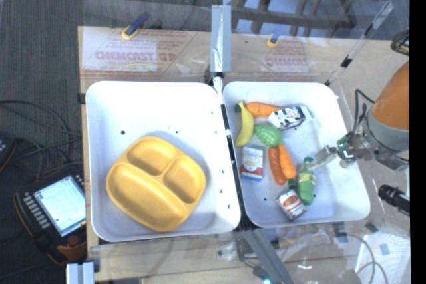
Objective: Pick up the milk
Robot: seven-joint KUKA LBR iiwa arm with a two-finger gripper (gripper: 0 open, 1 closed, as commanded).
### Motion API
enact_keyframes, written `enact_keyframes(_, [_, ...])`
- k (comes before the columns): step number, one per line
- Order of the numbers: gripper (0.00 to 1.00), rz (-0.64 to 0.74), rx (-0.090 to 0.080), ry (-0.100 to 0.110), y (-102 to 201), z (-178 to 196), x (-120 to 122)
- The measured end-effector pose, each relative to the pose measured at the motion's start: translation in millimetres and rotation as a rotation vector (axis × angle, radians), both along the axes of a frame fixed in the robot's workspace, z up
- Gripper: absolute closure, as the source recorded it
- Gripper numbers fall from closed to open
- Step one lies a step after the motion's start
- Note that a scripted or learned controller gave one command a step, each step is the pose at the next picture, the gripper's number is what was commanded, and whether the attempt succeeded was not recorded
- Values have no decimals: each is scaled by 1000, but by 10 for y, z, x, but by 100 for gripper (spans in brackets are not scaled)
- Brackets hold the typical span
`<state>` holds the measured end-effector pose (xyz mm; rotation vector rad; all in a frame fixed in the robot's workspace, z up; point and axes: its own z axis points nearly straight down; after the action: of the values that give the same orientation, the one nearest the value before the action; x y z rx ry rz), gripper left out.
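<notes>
White plastic on the left first: the shallow left-hand bin (pixel 133 110) carries a yellow moulded tray with three compartments (pixel 156 183), and nothing of the task sits there. Across the divider, the matching right-hand white bin (pixel 333 110) is the busy one. At its left wall lies a yellow toy banana (pixel 244 128), and below that a small blue-and-orange printed box (pixel 251 162). Now the target: the white milk carton with black cow patches (pixel 287 117) lies on its side near the bin's far edge, just right of an orange toy carrot (pixel 261 108), resting on the bin floor. Moving right, a green bottle (pixel 306 184) and a red-labelled tin can (pixel 291 204) crowd the near corner. At the right side hovers the grey metal gripper (pixel 331 155), low over the bin, well apart from the milk and nearer the bottle. Whether it is spread or closed, I cannot tell; nothing shows in it. My read: the pick is not yet made, so reach, grasp and lift all remain
</notes>
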<state>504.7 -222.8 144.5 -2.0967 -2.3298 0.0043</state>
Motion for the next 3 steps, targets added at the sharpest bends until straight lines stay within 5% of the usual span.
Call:
enact_keyframes(1, [0, 210, 0, -1, 707, -486, 374])
enact_keyframes(2, [100, 210, 4, 4, 720, -435, 374])
enact_keyframes(3, [100, 208, -2, -3, 1124, 614, 794])
